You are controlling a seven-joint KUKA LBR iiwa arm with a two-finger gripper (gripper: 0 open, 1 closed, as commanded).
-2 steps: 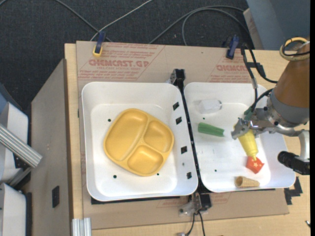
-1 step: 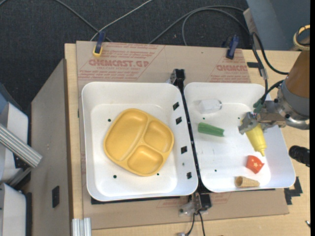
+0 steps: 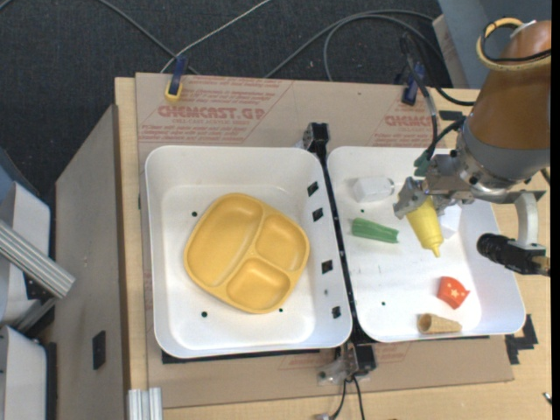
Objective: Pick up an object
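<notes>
My gripper hangs over the middle of the right bin, below the orange-banded wrist. A yellow squeeze bottle points down and to the right from it. The bottle's upper end sits between the two fingers, which are shut on it. A green stick-shaped piece lies just left of the bottle. A white lump rests further back. A red piece and a tan cone lie near the bin's front right.
The left bin holds a yellow divided plate. A black divider with clips runs between the bins. A black fixture juts over the right bin's right rim. Cables trail across the dark floor behind the bench.
</notes>
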